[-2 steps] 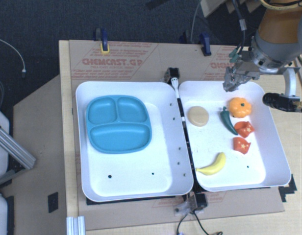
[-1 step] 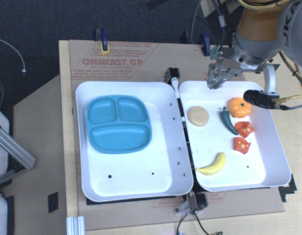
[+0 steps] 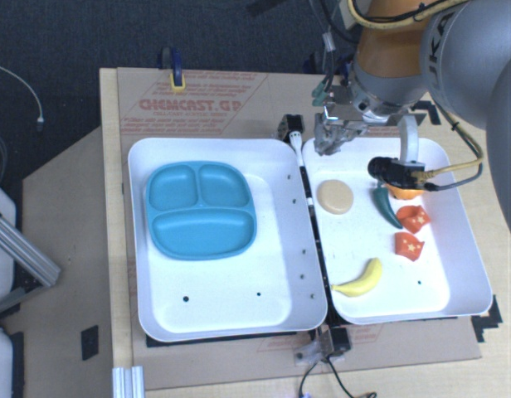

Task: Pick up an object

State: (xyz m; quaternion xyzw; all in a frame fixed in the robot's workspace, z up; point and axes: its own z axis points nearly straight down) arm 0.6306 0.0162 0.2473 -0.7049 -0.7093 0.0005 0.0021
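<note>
Hovering over the far left corner of the right bin (image 3: 455,297), the gripper (image 3: 330,143) holds nothing; finger spacing cannot be determined. Nearest target: the tan disc (image 3: 335,196), near the left wall. It looks light, rigid, smooth and flat; pinching across opposite edges appears best.

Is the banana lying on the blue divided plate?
No, the banana lies in the right bin, while the blue divided plate sits in the left bin.
</note>
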